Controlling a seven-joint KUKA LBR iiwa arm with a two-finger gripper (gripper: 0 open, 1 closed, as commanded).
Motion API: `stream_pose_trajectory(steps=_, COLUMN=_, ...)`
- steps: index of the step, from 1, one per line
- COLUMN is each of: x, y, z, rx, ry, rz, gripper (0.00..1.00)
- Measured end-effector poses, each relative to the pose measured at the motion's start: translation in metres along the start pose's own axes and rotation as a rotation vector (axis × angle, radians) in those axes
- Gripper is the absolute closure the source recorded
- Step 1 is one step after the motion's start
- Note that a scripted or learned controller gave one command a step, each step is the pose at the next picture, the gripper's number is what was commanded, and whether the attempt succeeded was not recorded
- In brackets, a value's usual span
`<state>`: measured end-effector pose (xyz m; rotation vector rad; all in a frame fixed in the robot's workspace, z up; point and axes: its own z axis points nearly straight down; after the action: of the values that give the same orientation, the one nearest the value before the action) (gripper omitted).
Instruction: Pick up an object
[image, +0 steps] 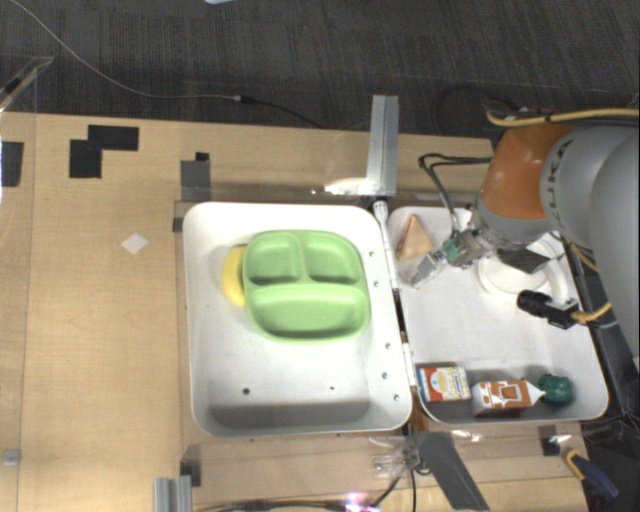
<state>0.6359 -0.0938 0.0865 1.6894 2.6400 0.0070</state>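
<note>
In the right bin (480, 335), my gripper (432, 267) is low at the back left corner, right beside a tan wedge-shaped object (412, 238) near the wall between the bins. The wedge lies just left of and behind the gripper tip. I cannot tell whether they touch. The grey arm with its orange band (515, 185) reaches in from the back right. Along the right bin's front edge lie a small red-and-white carton (443, 383), a brown carton (500, 397) and a green rounded object (557, 388).
The left bin (205, 340) holds a green divided plate (305, 283) with a yellow object (232, 277) poking out from under its left side. A white round item (497, 275) sits under the arm. Black cable ends (545, 305) hang over the right bin's right side.
</note>
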Motion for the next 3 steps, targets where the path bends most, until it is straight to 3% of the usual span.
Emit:
stream_pose_trajectory(steps=1, x=-0.002, y=0.003, z=-0.013, rx=-0.009, ry=-0.006, rz=-0.002, gripper=1.0)
stream_pose_trajectory(steps=2, x=0.008, y=-0.035, z=-0.003, rx=-0.004, ry=-0.002, rz=0.231, gripper=1.0)
stream_pose_trajectory(steps=3, x=0.009, y=-0.035, z=-0.001, rx=-0.002, ry=0.0, rz=0.231, gripper=0.0)
